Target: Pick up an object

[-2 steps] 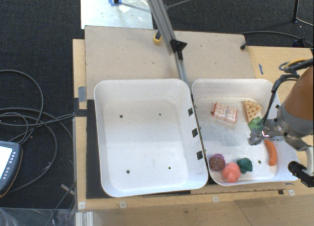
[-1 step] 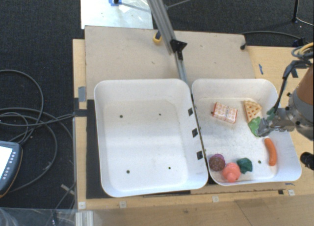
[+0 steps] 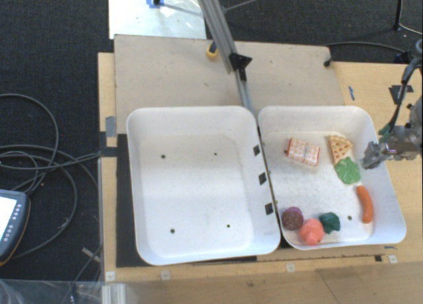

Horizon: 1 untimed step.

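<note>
Camera view: gripper [image 3: 371,156] hovers at right bin [image 3: 317,116] right rim, just beside green piece [image 3: 347,172]; finger state cannot be determined. Nothing lifted; pick remains.

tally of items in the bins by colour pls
Pink/red: 2, the wafer block and the round pink piece
Green: 2, the light green piece and the dark teal piece
Orange: 2, the waffle wedge and the sausage
Dark maroon: 1, the ball
Total: 7, all in the right bin
</note>
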Available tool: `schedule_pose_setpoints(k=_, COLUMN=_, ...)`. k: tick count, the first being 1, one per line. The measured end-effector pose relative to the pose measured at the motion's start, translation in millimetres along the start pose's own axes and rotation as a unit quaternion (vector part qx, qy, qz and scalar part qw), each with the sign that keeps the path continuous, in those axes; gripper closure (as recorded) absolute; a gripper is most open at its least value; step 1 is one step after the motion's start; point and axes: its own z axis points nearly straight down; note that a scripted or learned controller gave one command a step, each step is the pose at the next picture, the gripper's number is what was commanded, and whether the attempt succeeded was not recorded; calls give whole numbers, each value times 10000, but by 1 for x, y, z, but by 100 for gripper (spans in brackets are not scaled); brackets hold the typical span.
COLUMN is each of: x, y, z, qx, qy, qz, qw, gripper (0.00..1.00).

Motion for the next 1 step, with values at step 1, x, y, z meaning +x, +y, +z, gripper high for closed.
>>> schedule_pose_setpoints(k=1, x=61, y=7, z=10, qx=31, qy=28, qz=-29, qw=10000, gripper=100)
